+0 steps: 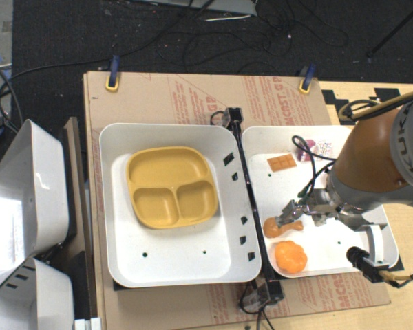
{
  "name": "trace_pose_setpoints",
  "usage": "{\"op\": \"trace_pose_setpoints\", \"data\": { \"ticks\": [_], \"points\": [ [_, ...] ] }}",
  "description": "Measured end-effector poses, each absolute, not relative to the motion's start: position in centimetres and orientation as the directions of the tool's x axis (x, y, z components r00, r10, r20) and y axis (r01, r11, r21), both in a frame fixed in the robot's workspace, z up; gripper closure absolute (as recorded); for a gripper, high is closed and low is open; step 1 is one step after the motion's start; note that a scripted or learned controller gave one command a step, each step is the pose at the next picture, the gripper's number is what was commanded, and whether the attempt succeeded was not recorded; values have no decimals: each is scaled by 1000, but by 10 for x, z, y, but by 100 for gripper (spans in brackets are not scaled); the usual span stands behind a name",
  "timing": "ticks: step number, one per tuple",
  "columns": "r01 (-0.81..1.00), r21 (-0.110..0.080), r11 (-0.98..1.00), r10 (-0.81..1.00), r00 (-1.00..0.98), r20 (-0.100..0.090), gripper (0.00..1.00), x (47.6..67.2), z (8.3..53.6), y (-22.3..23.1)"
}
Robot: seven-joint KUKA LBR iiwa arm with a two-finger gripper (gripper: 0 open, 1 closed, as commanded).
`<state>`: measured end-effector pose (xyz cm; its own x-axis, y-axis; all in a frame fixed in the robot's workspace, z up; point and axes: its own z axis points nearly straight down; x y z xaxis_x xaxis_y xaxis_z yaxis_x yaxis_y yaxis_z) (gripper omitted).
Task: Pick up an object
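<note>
From the camera above the bench, two shallow white bins sit side by side on a brown board. The left bin (117, 253) holds a yellow divided plate (171, 185) toward its upper half, with bare white floor below it and along its left wall. The right bin (261, 143) is where I work; its upper left corner and the strip along its top wall are open, apart from a small orange cracker (281, 162) and a purple-and-white wrapper (310, 147) near the top.

An orange carrot-like piece (281, 226) lies by the right bin's left wall, its long axis running left to right and tilted slightly up toward the right. Just below it, near the bin's front edge, sits a round orange fruit (290, 256).

My arm comes in from the right, orange band above the wrist, bent down into the bin. My gripper (294, 215) is at the carrot piece's right end, touching or just over it; whether my fingers are spread or clenched, I cannot tell.
</note>
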<state>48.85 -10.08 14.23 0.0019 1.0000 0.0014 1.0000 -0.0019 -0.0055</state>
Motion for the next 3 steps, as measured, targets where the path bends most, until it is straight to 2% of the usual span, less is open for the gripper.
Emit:
{"op": "trace_pose_setpoints", "data": {
  "ticks": [1,2,3],
  "points": [
    [1000,19,2,1000,-2,2,0,495,110,-98],
    [1000,20,-3,1000,3,0,100,496,119,-100],
    [1000,5,3,1000,-3,-1,100,490,177,-95]
  ]
}}
